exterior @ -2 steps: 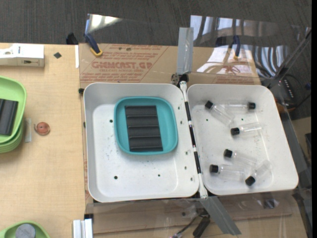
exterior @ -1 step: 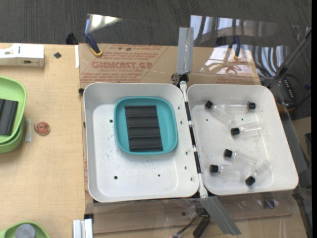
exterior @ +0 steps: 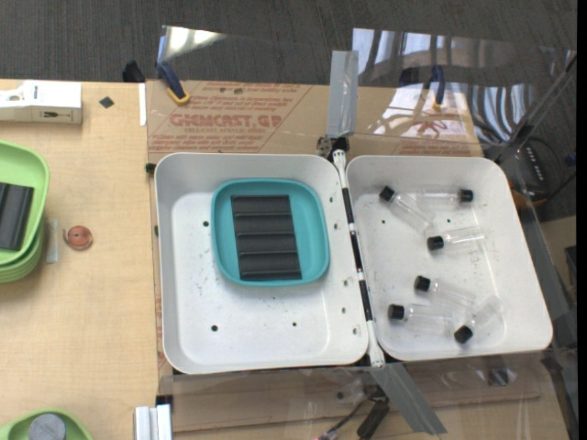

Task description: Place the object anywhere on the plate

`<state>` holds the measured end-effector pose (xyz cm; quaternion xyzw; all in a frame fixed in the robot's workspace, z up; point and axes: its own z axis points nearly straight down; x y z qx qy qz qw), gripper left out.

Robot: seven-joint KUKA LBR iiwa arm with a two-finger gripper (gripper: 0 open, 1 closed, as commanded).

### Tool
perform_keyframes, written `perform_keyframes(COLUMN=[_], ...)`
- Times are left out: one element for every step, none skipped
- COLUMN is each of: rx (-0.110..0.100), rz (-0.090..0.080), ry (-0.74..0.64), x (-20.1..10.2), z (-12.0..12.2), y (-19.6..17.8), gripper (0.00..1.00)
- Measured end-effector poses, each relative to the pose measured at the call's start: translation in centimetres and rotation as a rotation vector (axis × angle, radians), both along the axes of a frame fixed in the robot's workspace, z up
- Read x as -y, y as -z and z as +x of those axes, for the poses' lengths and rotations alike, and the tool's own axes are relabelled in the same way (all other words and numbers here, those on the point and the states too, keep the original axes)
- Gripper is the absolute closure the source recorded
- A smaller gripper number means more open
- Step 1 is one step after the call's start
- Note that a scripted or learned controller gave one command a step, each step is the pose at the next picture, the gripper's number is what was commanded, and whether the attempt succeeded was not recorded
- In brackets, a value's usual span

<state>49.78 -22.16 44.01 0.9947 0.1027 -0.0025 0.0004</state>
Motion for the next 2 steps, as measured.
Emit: perform_keyframes(rx=[0.000, -0.001], rz=[0.000, 0.002], ry=[0.000, 0.005], x=[0.0, 0.0], z=[0.4, -1.0], y=[0.0, 0.0], gripper=[0.00, 0.00])
